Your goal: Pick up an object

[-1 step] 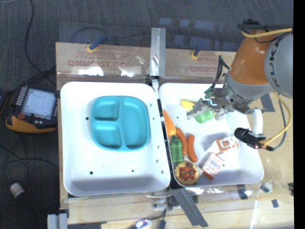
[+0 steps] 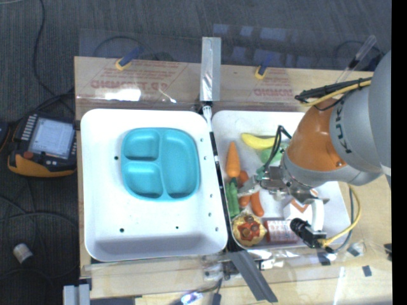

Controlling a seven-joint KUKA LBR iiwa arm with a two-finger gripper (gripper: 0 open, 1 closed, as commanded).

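arm point(image 2: 346, 129): reaching in from right | gripper point(image 2: 270, 180): lowered, pointing left

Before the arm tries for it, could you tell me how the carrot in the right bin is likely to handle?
The carrot looks smooth and tapered, so it may slip out of a pinch near its narrow end. Its rounded body probably rolls if nudged sideways. It looks like a stiff toy, likely light, and the cucumber just below could get bumped.
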